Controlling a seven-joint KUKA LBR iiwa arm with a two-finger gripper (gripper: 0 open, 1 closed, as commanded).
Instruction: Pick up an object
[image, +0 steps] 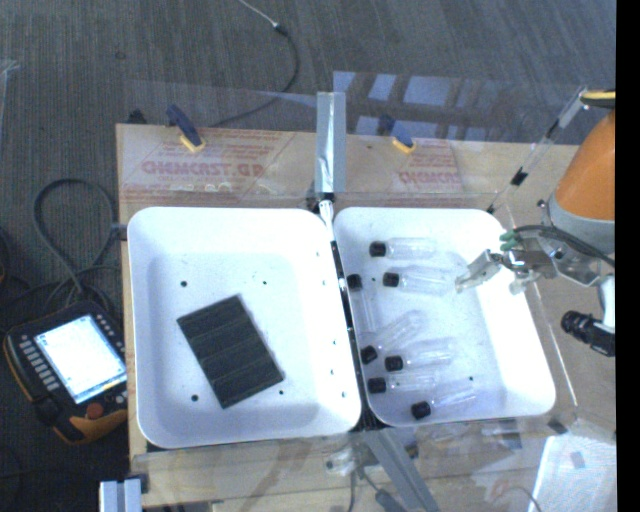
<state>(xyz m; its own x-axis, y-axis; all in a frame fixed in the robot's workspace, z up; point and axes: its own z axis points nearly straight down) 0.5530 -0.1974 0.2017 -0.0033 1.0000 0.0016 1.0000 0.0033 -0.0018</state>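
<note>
The arm's two-finger gripper (478, 272) is hovering at the right white bin's (520, 385) 2 o'clock; can't tell its grip state. Clear black-capped plastic vials (405, 247) are lying nearby.

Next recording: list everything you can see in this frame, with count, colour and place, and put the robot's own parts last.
Bins: 2, white, side by side on the bench; left bin, right bin.
Ridged pad: 1, dark grey, lying flat and askew in the left bin.
Clear bottles with black caps: about 7, see-through, scattered in the right bin, mostly on its left half; exact count is hard to tell.
Clamps: 2, blue and yellow, at the far edge of the bench.
Handheld screen: 1, dark with orange trim and a lit display, on the floor left of the bench.
Cables: black, on the floor at left and top.
Arm: 1, orange band, at the right edge.
Tool: 1, silver, over the right bin's right half.
</note>
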